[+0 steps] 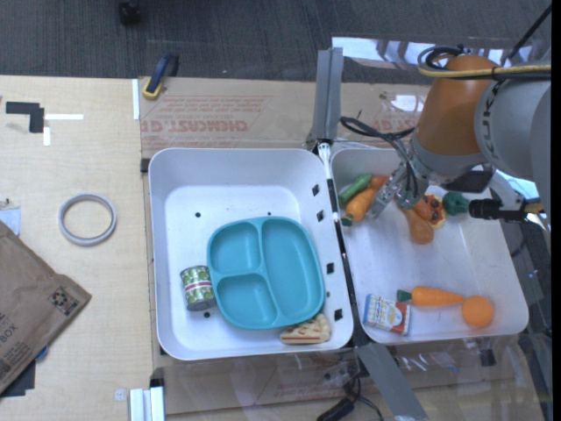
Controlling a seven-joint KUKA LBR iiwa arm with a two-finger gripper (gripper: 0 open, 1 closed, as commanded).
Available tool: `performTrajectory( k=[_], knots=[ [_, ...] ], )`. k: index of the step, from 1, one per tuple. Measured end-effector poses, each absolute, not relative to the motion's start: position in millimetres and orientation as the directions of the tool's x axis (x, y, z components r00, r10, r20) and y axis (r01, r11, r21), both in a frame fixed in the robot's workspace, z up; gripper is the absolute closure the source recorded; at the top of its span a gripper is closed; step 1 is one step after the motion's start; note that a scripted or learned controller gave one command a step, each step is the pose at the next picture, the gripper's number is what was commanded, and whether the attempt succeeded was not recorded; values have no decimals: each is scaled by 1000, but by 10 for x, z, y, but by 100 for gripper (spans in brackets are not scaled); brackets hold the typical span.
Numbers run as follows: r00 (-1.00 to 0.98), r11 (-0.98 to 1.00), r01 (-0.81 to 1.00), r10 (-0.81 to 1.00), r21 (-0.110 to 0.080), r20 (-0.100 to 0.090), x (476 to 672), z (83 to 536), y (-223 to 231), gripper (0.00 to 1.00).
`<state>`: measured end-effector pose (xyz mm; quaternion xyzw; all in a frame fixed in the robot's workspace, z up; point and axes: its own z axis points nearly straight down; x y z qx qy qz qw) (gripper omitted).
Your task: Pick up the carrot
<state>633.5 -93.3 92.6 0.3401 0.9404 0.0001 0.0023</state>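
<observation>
1. Nearest to me, at the front of the right bin (504, 261), a carrot (436, 297) lies on its side with its green end to the left, touching an orange (478, 310). A small carton (387, 313) lies just beside the green end.
2. In the left bin (166, 235) I see a blue plate (263, 270), a can (197, 287) and a piece of toast (307, 330). They play no part here.
3. At the far left corner of the right bin there is a second carrot (359, 203), next to a green vegetable (354, 186). The gripper (390, 193) is low there, just beside this carrot.
4. I judge that the step is closing on this far carrot. To do it well, the fingers should go across the body of the carrot, not its tip, and stay away from the bin wall and the green vegetable.
5. The fingers: I cannot tell if they are spread or pressed together, and I see nothing clearly between them. Whether they touch the carrot is also not clear.
</observation>
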Motion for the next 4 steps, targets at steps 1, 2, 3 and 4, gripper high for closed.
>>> performTrajectory(
  k=[1, 2, 3, 4],
  knots=[
    [-820, 820, 572, 572, -1, -2, 6429, 924, -955, 0],
    [-820, 820, 572, 572, 0, -6, 6438, 1030, -963, 100],
    [-658, 658, 753, 753, 2, -3, 6421, 1923, 115, 100],
    [-658, 658, 753, 753, 1, -3, 6421, 1923, 113, 0]
  ],
)
